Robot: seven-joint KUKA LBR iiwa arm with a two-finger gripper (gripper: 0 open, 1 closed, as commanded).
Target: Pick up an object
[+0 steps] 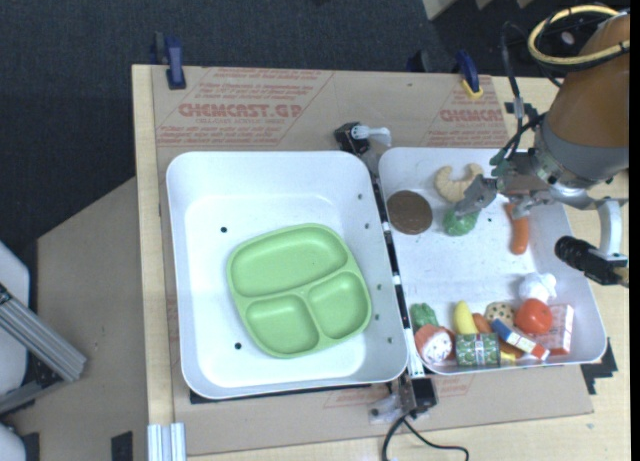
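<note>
In the right bin (500,267), my gripper (487,192) hangs over the far part, below the grey arm with its orange band (590,99). Its tip is right beside a small green object (460,221), which lies on the bin floor. A brown round disc (409,212) lies to the left of that, and a beige curved piece (455,181) sits just beyond it. An orange carrot-like piece (518,233) lies under the gripper's right side. Nothing is visibly held.
The left bin (200,199) holds a green divided plate (298,289). Along the right bin's near edge sits a cluster of toy foods: a green pepper (423,314), a yellow piece (463,317), small cans (478,350) and a red tomato (533,316). A black part (590,259) juts out at the right.
</note>
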